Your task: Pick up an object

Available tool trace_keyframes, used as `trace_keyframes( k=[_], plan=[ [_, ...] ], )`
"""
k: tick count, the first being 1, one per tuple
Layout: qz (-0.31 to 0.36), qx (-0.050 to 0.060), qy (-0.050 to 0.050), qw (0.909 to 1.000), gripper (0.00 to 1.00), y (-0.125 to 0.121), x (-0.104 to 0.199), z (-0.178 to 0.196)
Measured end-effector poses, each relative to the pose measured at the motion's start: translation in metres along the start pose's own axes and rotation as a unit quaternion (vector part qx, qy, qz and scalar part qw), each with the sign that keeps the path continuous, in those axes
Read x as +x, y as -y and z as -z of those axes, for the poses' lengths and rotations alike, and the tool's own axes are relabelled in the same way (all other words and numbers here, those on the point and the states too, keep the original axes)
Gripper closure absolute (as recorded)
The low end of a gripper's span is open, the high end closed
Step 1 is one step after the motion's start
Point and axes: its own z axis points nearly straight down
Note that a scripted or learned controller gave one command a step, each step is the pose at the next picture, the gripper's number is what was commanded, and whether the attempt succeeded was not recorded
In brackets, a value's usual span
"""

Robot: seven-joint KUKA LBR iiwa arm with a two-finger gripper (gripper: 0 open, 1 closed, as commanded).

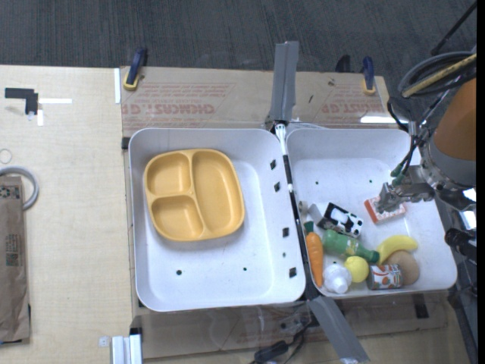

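Tool (391, 196) hovers directly over a small red-and-white carton (385, 211) lying flat in the right white bin (356, 165), above the yellow plastic banana (397, 246); its grip state I cannot tell.

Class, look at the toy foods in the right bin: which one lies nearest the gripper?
The red-and-white packet, directly under the gripper; the banana, carrot and lemon lie farther off.

red mirrored print on the cardboard sheet (227, 97) — not legible.
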Motion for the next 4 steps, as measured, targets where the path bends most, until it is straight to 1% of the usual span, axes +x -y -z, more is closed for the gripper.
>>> trace_keyframes(
  k=[1, 2, 3, 4],
  plan=[
    [-0.209, 0.0, 0.002, 0.9779, 1.0, -0.059, 0.04, 0.011],
    [-0.034, 0.0, 0.001, 0.9994, 1.0, -0.014, -0.02, 0.045],
    [0.119, -0.002, 0.001, 0.9929, 1.0, -0.038, -0.025, 0.061],
    [0.269, -0.002, 0.002, 0.9631, 1.0, -0.051, -0.054, 0.058]
  ],
)
